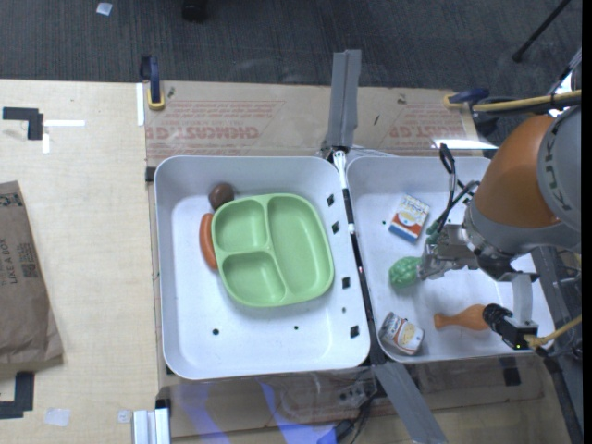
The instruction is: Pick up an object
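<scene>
Bins: two shallow white bins are set side by side on the bench, left bin (pixel 185 340) and right bin (pixel 370 188), their inner walls touching along a black-clipped seam.
Left bin contents: a green divided plate (pixel 274 248) is laid tilted in the middle; an orange sausage-shaped item (pixel 207 240) is tucked under the plate's left rim, and a small brown round thing (pixel 221 195) is seen at the plate's upper-left corner.
Right bin contents: a green lumpy object (pixel 404 273) is placed near the bin's centre; a small white and blue carton (pixel 410 218) lies above it toward the far wall; a small tin (pixel 401 334) lies at the near-left corner; an orange bowling-pin shaped toy (pixel 462 319) lies along the near wall.
Gripper: gripper (pixel 435 265) is held low, just beside the green lumpy object on its right; jaw state cannot be told.
Obstructions: carton, tin and toy are all kept apart from the green object; the arm's wrist and cables cover the bin's right side.
Axis: green object is roundish, no clear long axis; the toy's long axis runs along the near wall, narrow end toward the left.
</scene>
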You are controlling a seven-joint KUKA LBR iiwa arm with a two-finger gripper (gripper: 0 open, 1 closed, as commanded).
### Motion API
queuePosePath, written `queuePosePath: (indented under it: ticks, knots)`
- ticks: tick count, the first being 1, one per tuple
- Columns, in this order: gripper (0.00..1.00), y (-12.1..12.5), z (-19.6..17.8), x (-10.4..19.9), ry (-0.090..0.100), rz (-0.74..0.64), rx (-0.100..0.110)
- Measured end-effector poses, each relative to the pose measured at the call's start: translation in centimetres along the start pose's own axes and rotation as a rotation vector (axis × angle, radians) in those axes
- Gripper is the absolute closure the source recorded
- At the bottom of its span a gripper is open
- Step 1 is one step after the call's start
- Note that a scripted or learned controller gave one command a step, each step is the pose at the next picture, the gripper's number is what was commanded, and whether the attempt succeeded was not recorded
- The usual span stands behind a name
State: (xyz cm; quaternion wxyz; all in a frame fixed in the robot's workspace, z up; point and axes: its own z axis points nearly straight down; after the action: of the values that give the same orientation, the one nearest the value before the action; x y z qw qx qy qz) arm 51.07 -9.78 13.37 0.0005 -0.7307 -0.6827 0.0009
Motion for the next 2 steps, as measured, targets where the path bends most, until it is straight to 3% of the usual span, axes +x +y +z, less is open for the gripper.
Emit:
queuePosePath:
  ticks: [1, 2]
  knots:
    - [0.00, 3.6, 2.9, -1.1, -0.001, -0.400, -0.001]
    - [0.00, -0.9, -9.5, -3.4, -0.001, 0.186, 0.000]
